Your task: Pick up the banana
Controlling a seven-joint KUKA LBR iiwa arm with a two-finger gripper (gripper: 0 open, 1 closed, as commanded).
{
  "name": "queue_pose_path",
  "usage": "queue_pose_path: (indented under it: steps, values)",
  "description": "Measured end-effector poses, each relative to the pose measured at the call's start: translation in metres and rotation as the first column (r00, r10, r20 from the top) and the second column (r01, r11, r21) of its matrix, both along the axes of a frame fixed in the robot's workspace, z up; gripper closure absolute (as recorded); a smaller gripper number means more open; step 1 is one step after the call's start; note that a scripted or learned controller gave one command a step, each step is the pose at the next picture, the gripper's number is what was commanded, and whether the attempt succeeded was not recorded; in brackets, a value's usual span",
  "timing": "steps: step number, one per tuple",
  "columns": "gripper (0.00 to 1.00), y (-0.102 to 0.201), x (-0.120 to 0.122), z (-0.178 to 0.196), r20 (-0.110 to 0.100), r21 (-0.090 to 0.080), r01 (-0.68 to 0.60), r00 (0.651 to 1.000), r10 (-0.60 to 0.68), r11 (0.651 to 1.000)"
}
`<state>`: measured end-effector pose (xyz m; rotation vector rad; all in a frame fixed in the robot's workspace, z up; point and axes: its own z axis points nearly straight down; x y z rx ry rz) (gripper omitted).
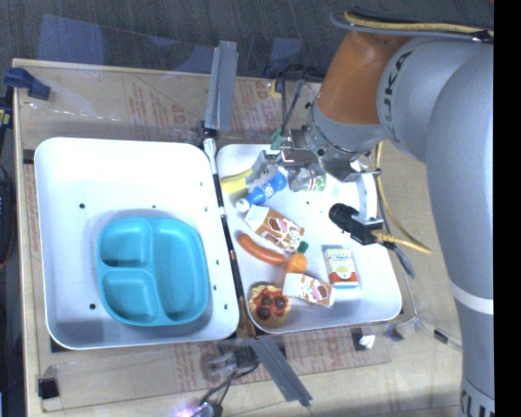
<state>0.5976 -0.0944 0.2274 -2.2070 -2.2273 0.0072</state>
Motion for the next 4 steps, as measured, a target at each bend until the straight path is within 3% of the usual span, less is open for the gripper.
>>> queue_pose_path:
  steps: [1, 2, 3, 4]
  values:
    - [0.00, -0.016, 0.039, -0.075, 0.001, 0.000, -0.101, 0.995, 0.101, 0.995]
    - [0.00, -0.031, -0.028, -0.097, 0.002, 0.000, -0.144, 0.990, 0.144, 0.990]
    - [0.00, -0.047, 0.023, -0.111, 0.003, -0.001, -0.088, 0.996, 0.088, 0.996]
    - [0.00, -0.048, 0.057, -0.136, -0.001, -0.003, 0.024, 1.000, -0.024, 1.000]
